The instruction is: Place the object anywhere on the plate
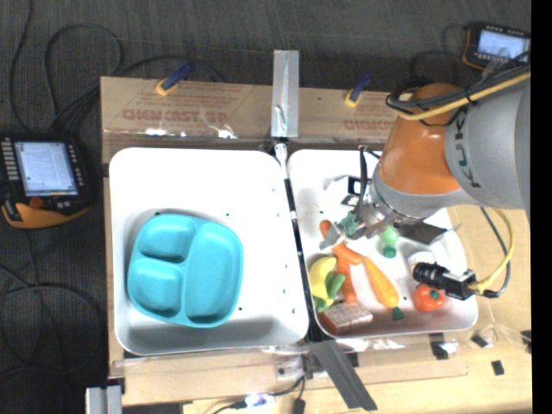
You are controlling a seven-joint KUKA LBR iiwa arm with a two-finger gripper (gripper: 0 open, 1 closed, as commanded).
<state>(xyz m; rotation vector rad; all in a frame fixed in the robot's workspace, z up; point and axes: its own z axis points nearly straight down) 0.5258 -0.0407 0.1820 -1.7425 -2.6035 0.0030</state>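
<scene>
The turquoise divided plate (185,268) lies in the left bin (198,166), with nothing on it. My gripper (355,222) hangs low in the right bin (448,317), just above a heap of toy food. Right below it lie a small orange piece (326,228) and an orange carrot (348,254). A small green piece (388,242) sits just to its right. The grey wrist and the orange band hide the bin's back right part.
Toward the front of the right bin lie a longer orange carrot (380,282), a yellow fruit (320,273), a green pepper (335,285), a brown and red block (348,317) and a red tomato (429,298). A ridge (293,231) separates the two bins.
</scene>
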